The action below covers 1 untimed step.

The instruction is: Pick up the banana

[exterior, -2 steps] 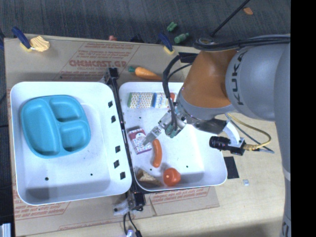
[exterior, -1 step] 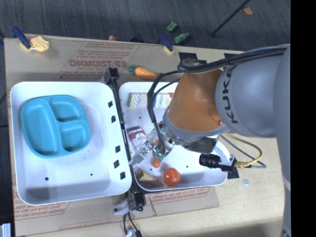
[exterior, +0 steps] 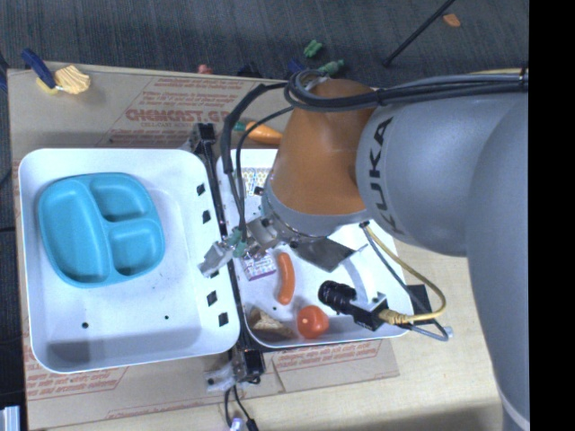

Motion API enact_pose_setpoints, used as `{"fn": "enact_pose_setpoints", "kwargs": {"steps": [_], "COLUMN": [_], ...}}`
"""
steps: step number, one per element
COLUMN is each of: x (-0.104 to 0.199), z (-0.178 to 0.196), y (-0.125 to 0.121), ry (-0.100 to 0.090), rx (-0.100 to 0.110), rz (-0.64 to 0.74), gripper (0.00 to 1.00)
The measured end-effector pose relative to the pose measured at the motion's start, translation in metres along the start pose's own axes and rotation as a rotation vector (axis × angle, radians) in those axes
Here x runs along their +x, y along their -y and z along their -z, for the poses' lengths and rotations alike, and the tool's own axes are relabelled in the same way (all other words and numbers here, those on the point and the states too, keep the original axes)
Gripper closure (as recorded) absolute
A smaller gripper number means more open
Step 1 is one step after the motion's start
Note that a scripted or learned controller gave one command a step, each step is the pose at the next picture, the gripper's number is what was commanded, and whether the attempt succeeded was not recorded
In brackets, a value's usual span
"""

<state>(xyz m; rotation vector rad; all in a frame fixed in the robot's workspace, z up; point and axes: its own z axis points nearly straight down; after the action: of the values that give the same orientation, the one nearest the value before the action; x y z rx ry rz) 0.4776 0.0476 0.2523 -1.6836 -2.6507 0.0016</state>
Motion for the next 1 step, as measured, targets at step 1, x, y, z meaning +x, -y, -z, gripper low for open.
{"fn": "enact_pose_setpoints", "kwargs": {"steps": [1], "x": [-0.0075], "z": [0.0999], "y": [-0.0736], "ry": [0.002], "rx": [-0.002], "rz": [0.139], "gripper": [0.00]}}
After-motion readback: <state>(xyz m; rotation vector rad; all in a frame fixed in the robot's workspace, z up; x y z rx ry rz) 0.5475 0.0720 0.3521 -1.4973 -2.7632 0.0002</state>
